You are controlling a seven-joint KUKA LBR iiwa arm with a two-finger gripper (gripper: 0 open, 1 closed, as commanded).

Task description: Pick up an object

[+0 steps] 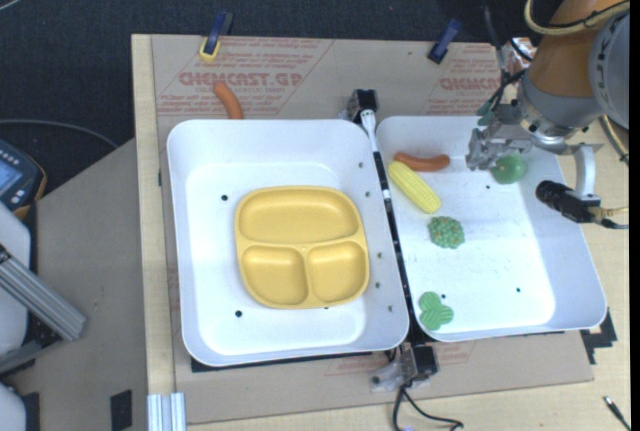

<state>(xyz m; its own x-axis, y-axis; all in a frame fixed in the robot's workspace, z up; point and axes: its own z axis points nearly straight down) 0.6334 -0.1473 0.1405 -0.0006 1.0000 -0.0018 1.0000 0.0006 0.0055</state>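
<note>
So the gripper is down at the far end of the right bin, and honestly I can't tell how it's set from up here. A round green thing sits right against it on the near side, touching or almost touching. Using the corn cob as the landmark: a hot dog lies just behind it, a green broccoli piece is just in front of it, another green piece sits further front by the rim, and a yellow divided tray lies left of it in the left bin.
</note>
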